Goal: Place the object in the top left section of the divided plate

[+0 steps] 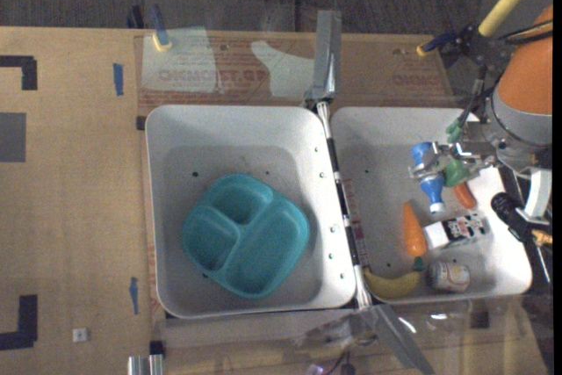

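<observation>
The teal divided plate [246,234] lies in the left bin [167,136], turned at an angle, with nothing in its sections. My gripper [446,157] hangs over the upper middle of the right bin [378,136], right above a blue bottle [433,189] and a green item [457,173]. Metal parts and the blue item overlap there, so what the gripper touches is unclear. An orange carrot [414,229] lies just below the bottle.
Also in the right bin are a small orange item [465,196], a white carton with black spots [455,230], a silver can [449,276] and a banana [392,282] at the front edge. A metal divider [338,189] separates the bins.
</observation>
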Motion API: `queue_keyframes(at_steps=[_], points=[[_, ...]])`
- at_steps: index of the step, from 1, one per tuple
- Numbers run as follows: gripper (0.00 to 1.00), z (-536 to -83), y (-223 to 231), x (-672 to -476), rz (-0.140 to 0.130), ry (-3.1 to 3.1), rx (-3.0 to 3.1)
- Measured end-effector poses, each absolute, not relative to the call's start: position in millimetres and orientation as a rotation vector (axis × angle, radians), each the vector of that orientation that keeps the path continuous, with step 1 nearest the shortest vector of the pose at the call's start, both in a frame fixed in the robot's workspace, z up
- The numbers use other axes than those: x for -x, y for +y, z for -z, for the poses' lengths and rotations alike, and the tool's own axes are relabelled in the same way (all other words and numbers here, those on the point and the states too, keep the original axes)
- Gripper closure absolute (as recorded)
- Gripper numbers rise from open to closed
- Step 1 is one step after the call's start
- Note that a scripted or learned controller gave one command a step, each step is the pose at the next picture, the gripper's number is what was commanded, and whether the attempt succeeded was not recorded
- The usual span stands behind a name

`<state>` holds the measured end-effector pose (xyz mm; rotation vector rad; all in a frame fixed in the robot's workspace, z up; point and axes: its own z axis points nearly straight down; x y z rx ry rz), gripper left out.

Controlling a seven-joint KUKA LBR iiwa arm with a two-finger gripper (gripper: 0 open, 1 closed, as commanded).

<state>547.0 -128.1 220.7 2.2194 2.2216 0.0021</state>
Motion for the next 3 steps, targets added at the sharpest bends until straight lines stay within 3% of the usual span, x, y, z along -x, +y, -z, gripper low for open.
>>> queue_keyframes(at_steps=[1,2,3], points=[[1.0,-151,-113,-493.6,0.003,1.938,-2.478],[1.0,-184,-58,-479.2,0.001,2.434,-1.99],[1.0,-251,-34,-480.4,-0.003,2.841,-1.332]])
